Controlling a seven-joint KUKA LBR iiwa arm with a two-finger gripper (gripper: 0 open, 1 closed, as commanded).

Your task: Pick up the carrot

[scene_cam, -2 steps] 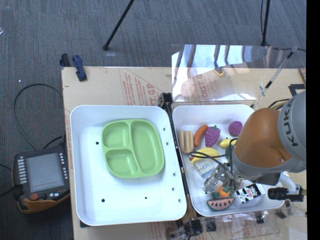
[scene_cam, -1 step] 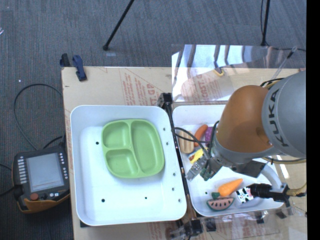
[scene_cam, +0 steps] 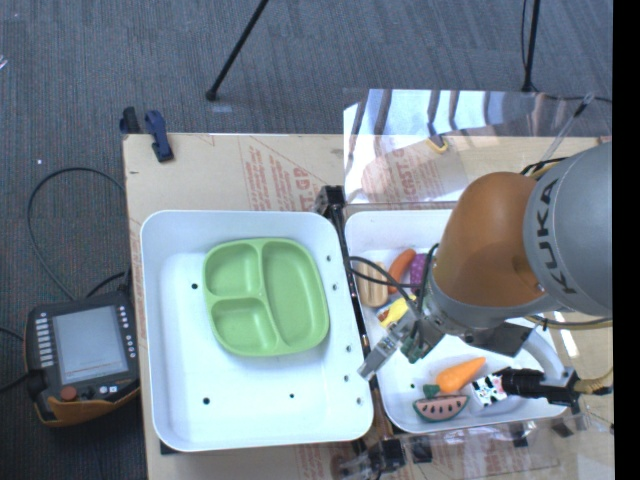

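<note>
1 grey arm (scene_cam: 520, 248) with an orange band reaches in over the right bin (scene_cam: 365, 230), its wrist bent down toward that bin's left wall. The gripper (scene_cam: 385, 353) hangs just above the wall between the 2 bins; whether it is open or closed cannot be told. 1 carrot (scene_cam: 461, 374) lies near the right bin's front edge, beside 1 watermelon slice (scene_cam: 441, 407). 1 green divided plate (scene_cam: 267, 295) sits in the left bin (scene_cam: 170, 368).
</note>
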